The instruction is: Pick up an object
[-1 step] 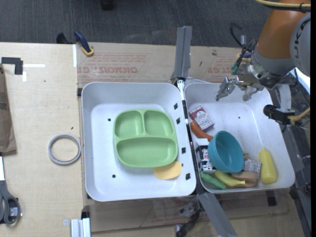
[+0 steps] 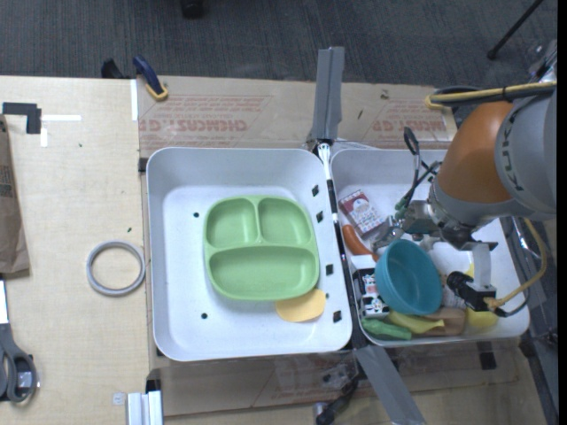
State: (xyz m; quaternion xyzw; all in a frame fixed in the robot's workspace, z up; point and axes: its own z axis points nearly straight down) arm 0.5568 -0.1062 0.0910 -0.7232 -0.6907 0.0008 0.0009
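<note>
1. Arm reaches into the right bin [image 2: 425, 162] from the right; gripper [image 2: 409, 220] sits low over the clutter there. Jaw state: can't tell, wrist and cables hide it.
2. Nothing visibly held, so pick judged not made yet.
3. Candidates rel. to jaws: blue bowl [image 2: 408, 277] just below/in front, tilted on its side; red-white packet [image 2: 358, 209] just left; orange piece [image 2: 357, 240] left and a bit nearer the camera; green and yellow bits [image 2: 403, 325] beyond the bowl at the bin's near wall.
4. Left bin [image 2: 168, 264] w/ green divided plate [image 2: 261, 246] and yellow disc [image 2: 301, 306] is well apart from jaws, not the target area.
5. Best bet: bowl rim, since it's closest. Straddle the rim wall, one finger inside, one outside; descend straight, close slow.
6. Risk: bowl leans on other items, may roll or slip as fingers close. Lift vertical and check it's clear of the packet first.
</note>
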